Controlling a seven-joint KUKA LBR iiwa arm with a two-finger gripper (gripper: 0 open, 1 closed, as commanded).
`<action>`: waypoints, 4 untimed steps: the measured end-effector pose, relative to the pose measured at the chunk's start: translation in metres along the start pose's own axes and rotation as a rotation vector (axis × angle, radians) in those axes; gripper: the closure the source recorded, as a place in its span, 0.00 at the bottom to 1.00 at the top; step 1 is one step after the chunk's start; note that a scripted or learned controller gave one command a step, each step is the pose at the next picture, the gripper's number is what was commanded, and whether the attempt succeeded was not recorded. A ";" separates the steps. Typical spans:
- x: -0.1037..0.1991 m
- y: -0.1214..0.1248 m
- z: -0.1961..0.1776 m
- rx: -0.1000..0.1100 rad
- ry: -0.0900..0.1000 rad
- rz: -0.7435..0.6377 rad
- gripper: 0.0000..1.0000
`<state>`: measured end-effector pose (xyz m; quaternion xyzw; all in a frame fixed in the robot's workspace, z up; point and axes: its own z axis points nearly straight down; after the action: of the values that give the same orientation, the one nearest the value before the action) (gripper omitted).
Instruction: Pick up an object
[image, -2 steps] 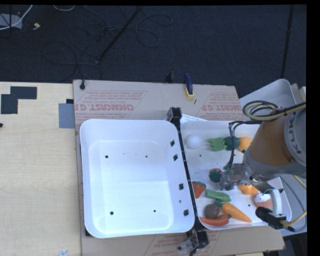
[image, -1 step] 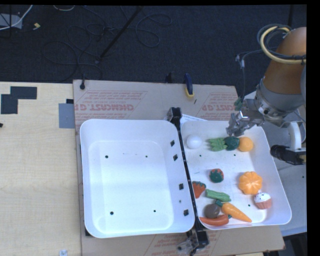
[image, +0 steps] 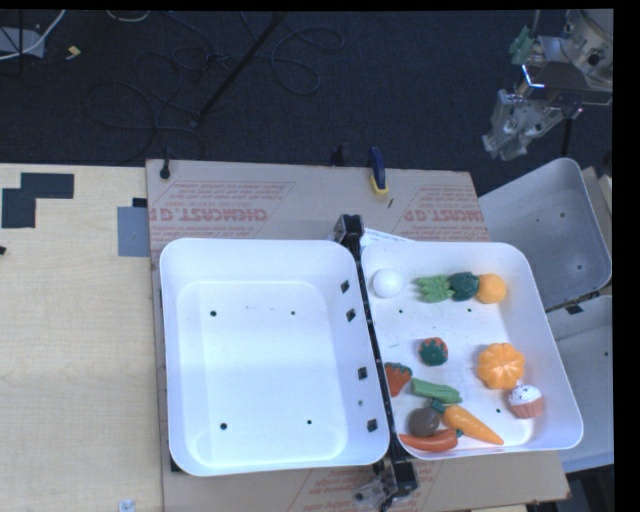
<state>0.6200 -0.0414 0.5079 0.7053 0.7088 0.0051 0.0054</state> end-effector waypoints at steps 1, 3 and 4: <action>0.151 0.025 -0.030 0.015 0.005 -0.011 1.00; 0.257 0.025 -0.038 0.004 0.005 0.000 1.00; 0.286 -0.020 0.153 0.034 -0.005 0.002 1.00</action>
<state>0.6009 0.2439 0.3543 0.7059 0.7082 -0.0087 -0.0046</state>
